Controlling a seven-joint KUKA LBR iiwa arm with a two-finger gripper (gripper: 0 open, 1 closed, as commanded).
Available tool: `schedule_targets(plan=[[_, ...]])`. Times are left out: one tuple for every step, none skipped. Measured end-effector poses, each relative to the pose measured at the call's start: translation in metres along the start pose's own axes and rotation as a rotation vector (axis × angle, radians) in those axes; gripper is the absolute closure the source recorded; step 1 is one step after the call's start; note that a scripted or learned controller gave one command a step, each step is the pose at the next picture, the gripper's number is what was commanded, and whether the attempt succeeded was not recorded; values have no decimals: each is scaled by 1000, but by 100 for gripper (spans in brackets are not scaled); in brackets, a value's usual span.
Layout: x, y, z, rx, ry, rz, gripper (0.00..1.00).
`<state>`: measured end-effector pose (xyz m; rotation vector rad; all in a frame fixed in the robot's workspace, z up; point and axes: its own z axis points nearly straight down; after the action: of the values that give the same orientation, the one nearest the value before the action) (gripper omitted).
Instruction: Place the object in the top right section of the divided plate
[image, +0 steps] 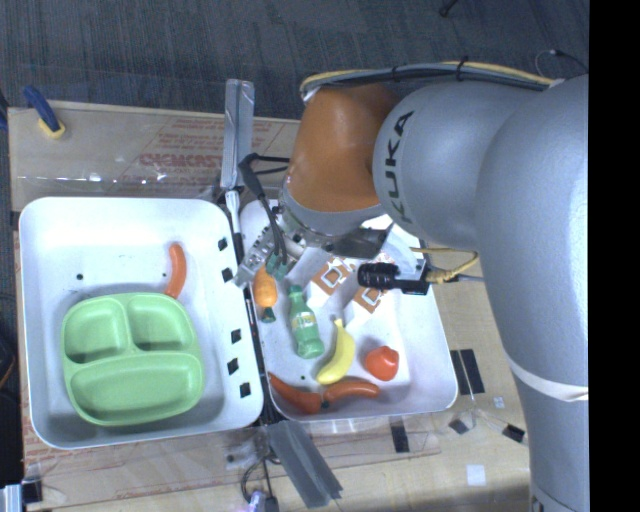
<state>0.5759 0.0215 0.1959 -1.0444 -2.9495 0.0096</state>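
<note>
A: What sits at the far left?

B: A small blue clip (42, 112) lies on the counter (120, 140), at its far left corner. Below it is the left shallow white bin (60, 225). In that bin lies a light green divided plastic plate (130, 356) with three sections, and just beyond the plate's top right corner, apart from it, lies a small orange-red toy sausage (176, 270).

A: And the right shallow white bin (425, 385)?

B: Near its left wall sits a small orange toy carrot (265, 291). Right of that lies a green plastic bottle (304, 325), then a yellow toy banana (338, 355), then a red toy tomato (381, 362). Along the near wall lies a long red toy chili pepper (312, 394).

A: The arm?

B: The grey arm with its orange band (335, 145) hangs over the right bin. The tool (268, 262) is low at the bin's left edge, just above the carrot. I cannot tell how it stands, or whether it has anything.
</note>
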Motion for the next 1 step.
schedule_targets(plan=[[64,29,8,-3,-4,-140,100]])
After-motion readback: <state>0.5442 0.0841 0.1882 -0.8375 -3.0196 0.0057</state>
